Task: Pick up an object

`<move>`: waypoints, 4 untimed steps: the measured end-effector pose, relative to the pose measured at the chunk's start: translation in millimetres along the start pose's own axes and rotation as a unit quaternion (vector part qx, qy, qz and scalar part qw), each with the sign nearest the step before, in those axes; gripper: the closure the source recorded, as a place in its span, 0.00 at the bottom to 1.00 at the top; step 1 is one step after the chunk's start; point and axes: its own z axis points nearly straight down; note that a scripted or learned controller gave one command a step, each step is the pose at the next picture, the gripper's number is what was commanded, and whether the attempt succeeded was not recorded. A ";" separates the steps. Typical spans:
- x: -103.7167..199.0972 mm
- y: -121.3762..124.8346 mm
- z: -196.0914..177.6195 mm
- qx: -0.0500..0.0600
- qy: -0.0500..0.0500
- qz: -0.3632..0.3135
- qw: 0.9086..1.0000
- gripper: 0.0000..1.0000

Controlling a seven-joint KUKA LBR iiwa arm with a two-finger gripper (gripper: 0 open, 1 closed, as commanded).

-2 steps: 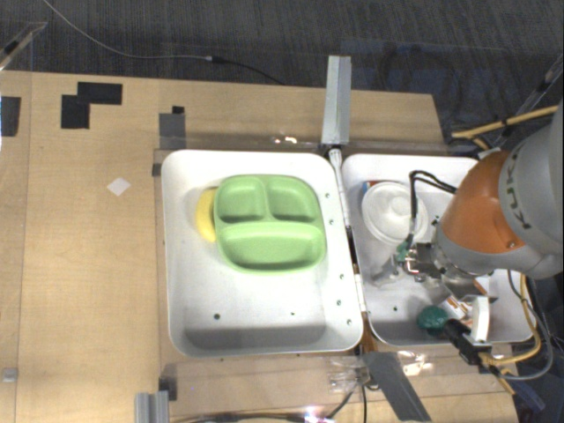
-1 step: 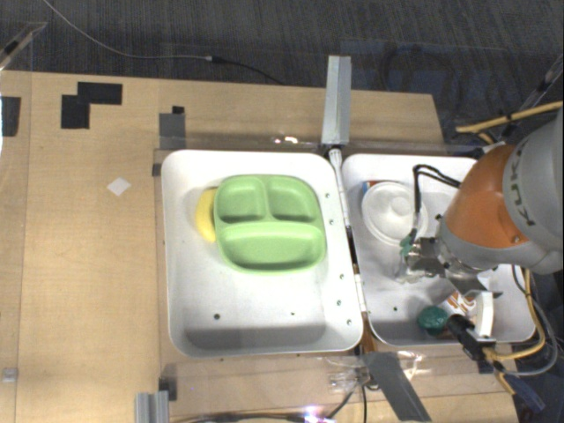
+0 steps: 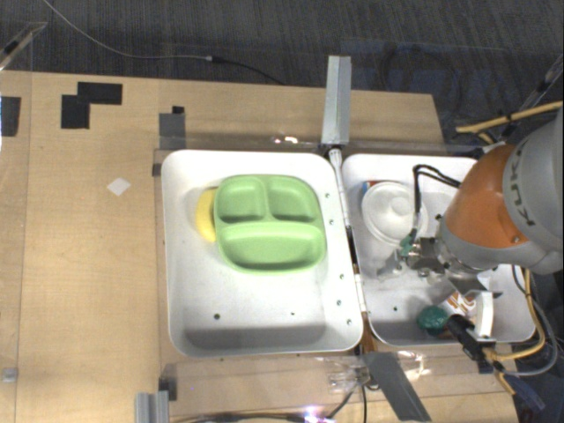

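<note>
over the right bin (image 3: 379,320) the arm (image 3: 493,205) hangs low; gripper (image 3: 414,258) mostly hidden under the wrist, cannot tell its state. clear cup (image 3: 388,208) at far left of that bin, dark green object (image 3: 432,318) near edge. green divided tray (image 3: 268,221) over yellow item (image 3: 204,216), left bin (image 3: 256,324).

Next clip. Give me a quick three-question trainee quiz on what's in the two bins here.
1. True or false: the green divided tray lies in the right bin.
2. Which item sits partly under the tray's left edge? A) a yellow object B) a red cup C) a blue block
3. Fill in: the dark green object lies near the ____ edge of the right bin.

Key: 1 false, it lies in the left bin. 2 A, the yellow object. 3 front, below the arm.
</note>
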 end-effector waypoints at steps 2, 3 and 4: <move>2.3 5.2 0.0 0.001 0.000 -0.009 1.000 1.00; 2.4 5.1 0.0 0.001 0.000 -0.009 1.000 0.00; 5.0 19.1 12.2 0.005 0.001 0.007 1.000 0.00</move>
